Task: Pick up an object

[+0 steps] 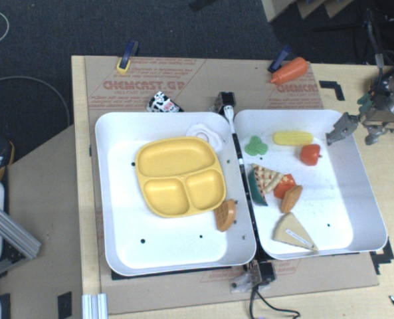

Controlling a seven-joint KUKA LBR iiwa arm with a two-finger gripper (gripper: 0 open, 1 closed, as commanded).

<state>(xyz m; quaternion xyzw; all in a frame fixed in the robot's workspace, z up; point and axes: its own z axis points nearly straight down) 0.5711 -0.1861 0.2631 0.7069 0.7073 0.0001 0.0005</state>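
Observation:
My gripper (pixel 355 133) hangs over the right rim of the right bin (pixel 356 198), fingers apart and nothing between them. To its left inside that bin lie a red tomato (pixel 309 154), a yellow corn cob (pixel 293 137) and a green leafy piece (pixel 255 145). Lower down are a pizza slice (pixel 268 177), a red piece (pixel 284 185), an orange-brown piece (pixel 291 199) and a cheese wedge (pixel 294 233). The tomato is the nearest item, about a finger's length from the left fingertip.
The left bin (pixel 117 231) holds a yellow divided plate (pixel 180 176), a brown pastry (pixel 226 214) and a white ring-like object (pixel 207 135). Outside the bins on the cardboard sit an orange carrot (pixel 290 70), a black-and-white toy (pixel 163 103) and a blue-yellow clamp (pixel 125 57).

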